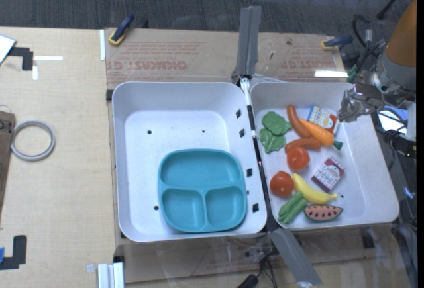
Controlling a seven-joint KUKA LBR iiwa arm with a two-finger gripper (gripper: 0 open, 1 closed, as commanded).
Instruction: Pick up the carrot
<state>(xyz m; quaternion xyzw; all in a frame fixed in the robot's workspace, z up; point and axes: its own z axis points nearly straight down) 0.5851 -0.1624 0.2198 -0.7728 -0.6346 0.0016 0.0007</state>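
Observation:
The carrot (320,134) is orange with a green stub at its right end. It lies tilted in the upper middle of the right bin (371,167), against a long red-orange pepper (297,120). My gripper (349,110) hangs over the bin's upper right part, a short way right of and above the carrot. Nothing shows in its grasp.
Around the carrot lie a small carton (319,114), green leaves (272,130), two tomatoes (298,158), a red packet (327,174), a banana (313,191), a pea pod (291,208) and a watermelon slice (322,212). The left bin (132,147) holds a teal divided plate (202,189).

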